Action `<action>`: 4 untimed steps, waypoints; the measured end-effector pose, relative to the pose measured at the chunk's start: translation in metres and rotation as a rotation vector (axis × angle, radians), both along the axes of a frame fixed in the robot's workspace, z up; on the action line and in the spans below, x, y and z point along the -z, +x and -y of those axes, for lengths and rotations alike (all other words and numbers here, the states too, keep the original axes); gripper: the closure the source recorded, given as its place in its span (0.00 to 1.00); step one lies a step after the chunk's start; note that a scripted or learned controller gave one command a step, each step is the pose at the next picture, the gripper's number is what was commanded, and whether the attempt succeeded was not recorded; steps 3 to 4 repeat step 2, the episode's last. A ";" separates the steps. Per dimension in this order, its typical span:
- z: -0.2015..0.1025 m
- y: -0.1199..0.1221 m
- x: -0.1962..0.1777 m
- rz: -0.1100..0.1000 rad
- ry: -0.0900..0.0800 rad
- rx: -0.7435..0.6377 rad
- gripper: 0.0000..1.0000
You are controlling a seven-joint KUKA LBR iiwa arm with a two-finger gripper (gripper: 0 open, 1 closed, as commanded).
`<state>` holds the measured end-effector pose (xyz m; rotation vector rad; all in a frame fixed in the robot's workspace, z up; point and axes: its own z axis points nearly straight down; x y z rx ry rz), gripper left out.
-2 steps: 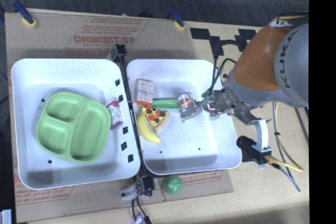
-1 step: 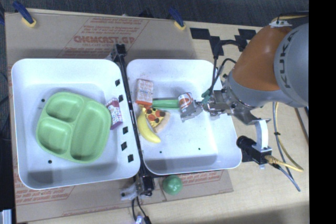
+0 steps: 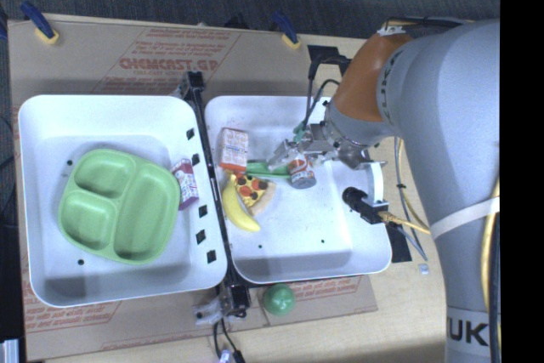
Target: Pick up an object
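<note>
A bench covered in printed brown cardboard bears two white bins side by side. The left bin sits toward nine o'clock, the right bin toward three, their inner walls touching along a black divider strip. Blue clamps grip the cardboard's far edge at eleven and twelve o'clock. A green ball rests on the cardboard at six o'clock, just beside the right bin's near wall.
</note>
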<state>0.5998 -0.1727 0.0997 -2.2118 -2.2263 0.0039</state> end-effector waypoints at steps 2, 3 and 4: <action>-0.073 -0.007 -0.100 0.005 0.000 0.001 1.00; -0.073 -0.007 -0.100 0.005 0.000 0.001 1.00; -0.073 -0.007 -0.100 0.005 0.000 0.001 1.00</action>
